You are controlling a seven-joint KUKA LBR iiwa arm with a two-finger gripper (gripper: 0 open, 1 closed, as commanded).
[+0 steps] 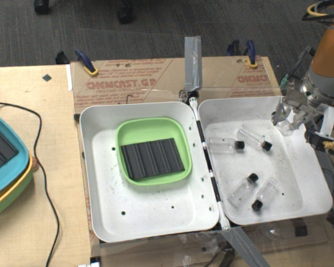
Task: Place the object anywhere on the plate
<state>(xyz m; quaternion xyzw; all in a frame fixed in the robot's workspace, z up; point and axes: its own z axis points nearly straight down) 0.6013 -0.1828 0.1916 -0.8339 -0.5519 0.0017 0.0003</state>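
Gripper (286,118) over the right bin's (309,206) far right corner, fingers closed around a clear vial (285,128), lifted off the floor. Four more vials (252,194) scattered below. Green plate (124,136) in the left bin (104,208), carrying a dark ribbed insert (152,158).

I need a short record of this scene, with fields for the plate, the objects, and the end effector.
plate: green plate in the left bin, with a dark ribbed insert on it
objects: four clear vials with black caps lying in the right bin
end effector: end effector above the right bin's far right corner
on plate: no vial yet
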